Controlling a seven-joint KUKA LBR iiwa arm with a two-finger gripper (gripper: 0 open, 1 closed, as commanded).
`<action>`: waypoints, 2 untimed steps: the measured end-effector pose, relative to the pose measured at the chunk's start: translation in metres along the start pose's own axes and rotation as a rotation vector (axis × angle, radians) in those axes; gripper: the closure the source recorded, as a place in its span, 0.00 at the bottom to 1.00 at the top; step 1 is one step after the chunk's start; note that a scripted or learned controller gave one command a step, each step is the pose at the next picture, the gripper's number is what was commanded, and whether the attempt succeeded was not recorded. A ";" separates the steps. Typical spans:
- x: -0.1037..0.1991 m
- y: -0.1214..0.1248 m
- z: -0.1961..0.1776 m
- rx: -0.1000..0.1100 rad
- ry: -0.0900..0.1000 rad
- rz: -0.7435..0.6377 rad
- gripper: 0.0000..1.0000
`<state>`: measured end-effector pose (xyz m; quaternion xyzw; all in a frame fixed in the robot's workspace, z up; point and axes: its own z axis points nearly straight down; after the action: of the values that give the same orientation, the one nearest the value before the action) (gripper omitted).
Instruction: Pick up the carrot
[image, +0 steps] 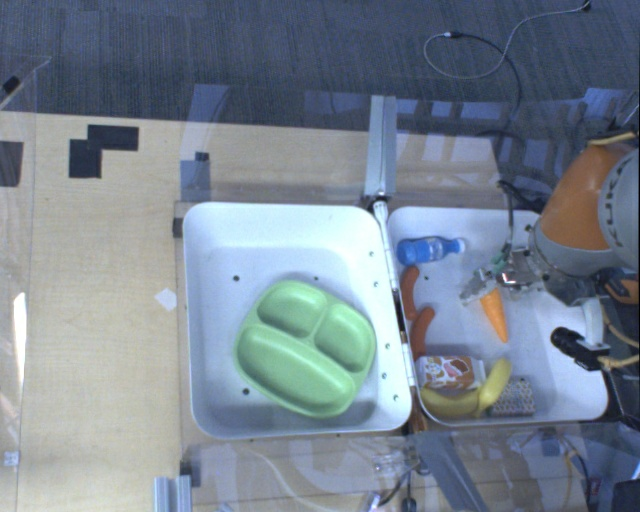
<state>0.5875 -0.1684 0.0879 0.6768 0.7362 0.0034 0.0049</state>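
Gripper (490, 284) touches carrot (495, 315) top (grip unclear).

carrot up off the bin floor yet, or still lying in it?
Cannot tell. The carrot is in the right bin, its top end at the gripper; whether it is lifted or gripped isn't visible.

You see two bins (200, 300) of smooth white plastic with a faint sheen. Well left of the gripper (490, 283) lies a matt green plastic divided plate (305, 345). The carrot (495, 315) at the gripper looks smooth, matt orange. Just left, a blue bottle (428, 249) shows glossy plastic. The bench (90, 300) is pale, wood-grained; the arm's band (585, 200) is glossy orange.
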 end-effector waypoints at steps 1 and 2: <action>0.002 0.003 -0.009 -0.004 0.001 -0.004 1.00; -0.009 -0.011 0.000 0.001 0.003 0.148 1.00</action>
<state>0.5769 -0.1780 0.0874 0.7295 0.6840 0.0042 0.0032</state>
